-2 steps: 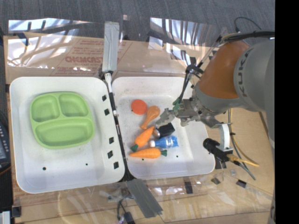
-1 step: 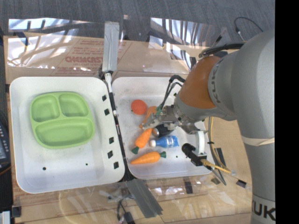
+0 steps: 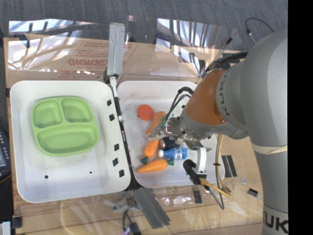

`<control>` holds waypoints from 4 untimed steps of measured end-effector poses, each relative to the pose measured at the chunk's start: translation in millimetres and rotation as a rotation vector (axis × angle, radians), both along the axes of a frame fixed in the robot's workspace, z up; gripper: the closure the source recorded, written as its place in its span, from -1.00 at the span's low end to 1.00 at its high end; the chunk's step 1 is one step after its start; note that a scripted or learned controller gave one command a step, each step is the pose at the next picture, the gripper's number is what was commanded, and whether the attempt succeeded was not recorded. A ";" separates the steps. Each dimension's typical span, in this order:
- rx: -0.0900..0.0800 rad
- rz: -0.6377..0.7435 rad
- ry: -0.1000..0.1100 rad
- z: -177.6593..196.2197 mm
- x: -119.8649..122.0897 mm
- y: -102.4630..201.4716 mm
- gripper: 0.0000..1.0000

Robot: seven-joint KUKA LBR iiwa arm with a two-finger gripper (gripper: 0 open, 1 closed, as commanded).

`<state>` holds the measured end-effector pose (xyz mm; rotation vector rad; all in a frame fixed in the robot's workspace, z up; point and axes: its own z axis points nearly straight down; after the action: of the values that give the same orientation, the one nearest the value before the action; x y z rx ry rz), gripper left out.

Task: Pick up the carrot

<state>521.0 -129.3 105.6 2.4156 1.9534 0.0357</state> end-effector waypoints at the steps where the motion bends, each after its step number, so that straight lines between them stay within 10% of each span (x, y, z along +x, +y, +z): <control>1: 0.005 0.006 0.001 10.9 1.6 2.2 1.00; 2: 0.005 0.006 0.001 10.7 1.4 2.1 -1.00; 3: -0.009 0.414 0.025 -10.2 -24.6 30.1 -1.00; 4: -0.018 0.520 0.011 -6.7 -32.8 28.5 -1.00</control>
<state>488.1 -100.8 98.9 1.8319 2.5086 0.0179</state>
